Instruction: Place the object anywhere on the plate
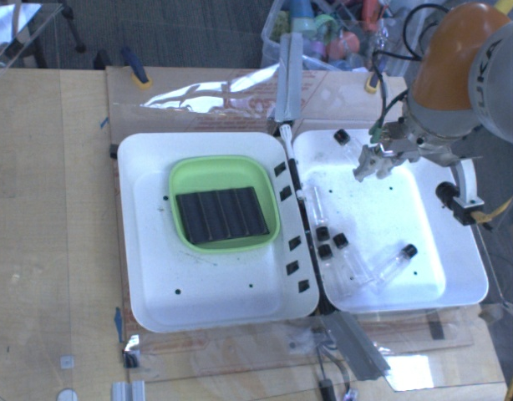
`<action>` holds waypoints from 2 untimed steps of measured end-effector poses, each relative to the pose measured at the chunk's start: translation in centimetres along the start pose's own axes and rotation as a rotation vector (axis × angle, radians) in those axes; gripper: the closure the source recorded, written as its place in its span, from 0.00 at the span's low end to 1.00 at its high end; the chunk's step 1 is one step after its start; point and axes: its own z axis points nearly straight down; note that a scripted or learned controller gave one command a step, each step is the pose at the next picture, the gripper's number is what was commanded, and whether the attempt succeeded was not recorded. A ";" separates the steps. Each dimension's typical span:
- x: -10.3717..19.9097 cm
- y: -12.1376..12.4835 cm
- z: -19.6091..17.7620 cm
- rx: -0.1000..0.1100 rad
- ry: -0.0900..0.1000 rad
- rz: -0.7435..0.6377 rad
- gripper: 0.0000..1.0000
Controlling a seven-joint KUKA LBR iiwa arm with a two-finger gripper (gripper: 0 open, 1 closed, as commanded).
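A KUKA arm's gripper [369,167] hung over the far part of the right bin [457,286], its fingers pointing down and seemingly nothing between them, though whether they stood wide or narrow could not be told from this slanted overhead view. The objects to be moved, several clear vials with black caps [390,261], lay scattered on that bin's floor, most toward its near-left side, one just beside the divider [292,182]. The green plate [185,178], with a dark ribbed insert [221,214] resting in it, sat in the left bin [148,299], well apart from the gripper. The risk ahead appeared plain: smooth, round, see-through vials could roll or slip from a two-finger pinch, and those crowded together near the divider might leave the fingers little room to close cleanly.
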 end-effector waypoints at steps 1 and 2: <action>0.0 0.0 0.0 0.000 0.000 0.000 0.00; -5.8 2.9 -11.2 -0.003 -0.001 0.115 0.00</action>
